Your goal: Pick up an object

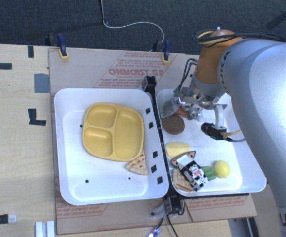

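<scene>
Whether the gripper (182, 106) has anything pinched cannot be told; it hangs low in the right bin (246, 174), just above a brown disc (173, 125). The left bin (66, 147) holds a yellow divided plate (113, 131). Both rest on cardboard (128, 70) over a wooden bench (14, 147).

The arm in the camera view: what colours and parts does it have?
The arm is a thick, rounded grey body with an orange band above the wrist. Below the band sits a metallic gripper, with thin dark cables looping beside it.
</scene>
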Tool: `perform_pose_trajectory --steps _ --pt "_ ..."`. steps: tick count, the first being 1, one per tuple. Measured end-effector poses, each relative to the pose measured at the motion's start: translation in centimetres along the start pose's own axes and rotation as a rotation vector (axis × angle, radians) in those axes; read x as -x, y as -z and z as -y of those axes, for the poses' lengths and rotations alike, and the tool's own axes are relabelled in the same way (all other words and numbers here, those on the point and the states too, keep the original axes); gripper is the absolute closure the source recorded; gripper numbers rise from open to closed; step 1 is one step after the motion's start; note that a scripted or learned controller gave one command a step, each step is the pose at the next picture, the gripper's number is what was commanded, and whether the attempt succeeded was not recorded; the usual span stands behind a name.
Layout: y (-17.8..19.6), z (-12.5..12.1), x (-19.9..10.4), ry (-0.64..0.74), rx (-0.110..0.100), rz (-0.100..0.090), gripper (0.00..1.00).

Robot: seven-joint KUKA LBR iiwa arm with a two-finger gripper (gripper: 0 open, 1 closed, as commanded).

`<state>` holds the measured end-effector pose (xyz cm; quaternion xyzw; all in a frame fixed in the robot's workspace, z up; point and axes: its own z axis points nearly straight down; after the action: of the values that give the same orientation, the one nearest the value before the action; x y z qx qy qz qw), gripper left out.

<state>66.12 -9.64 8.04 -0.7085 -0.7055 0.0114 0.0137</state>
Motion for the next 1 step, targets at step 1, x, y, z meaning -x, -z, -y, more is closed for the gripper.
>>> perform_pose_trajectory --steps 1 --pt "0.00 0.00 -0.01 0.000 0.000 0.001 0.00"
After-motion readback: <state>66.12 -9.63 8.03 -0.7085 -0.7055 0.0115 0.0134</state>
